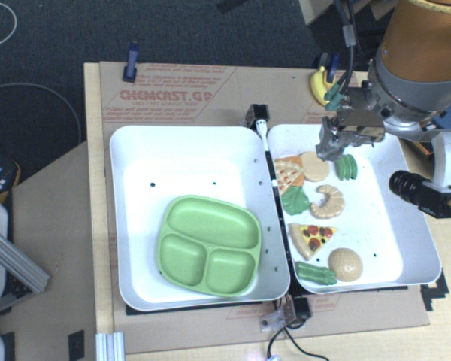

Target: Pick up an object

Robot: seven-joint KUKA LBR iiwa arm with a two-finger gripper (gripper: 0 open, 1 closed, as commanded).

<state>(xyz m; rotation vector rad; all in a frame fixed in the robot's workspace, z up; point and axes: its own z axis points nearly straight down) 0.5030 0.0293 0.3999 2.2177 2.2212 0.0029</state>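
Left bin point(135, 171): holds a divided tray point(209, 244), sitting toward the near right corner.
Right bin point(406, 239): touching the left bin's right side, packed with toy food.
Far end of right bin: cookie point(313, 168), waffle point(289, 173) just left of it, pickle point(347, 167) right of it.
Middle: leaf point(294, 200) left, croissant point(328, 201) right.
Near end: pizza slice point(313, 237), then bread roll point(345, 262) and pea pod point(316, 274) at the front edge.
Gripper point(332, 147): over the far end, above the cookie.

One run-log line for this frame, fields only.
pincer: low over right bin, by round cookie | grasp: not visible | left bin: green tray
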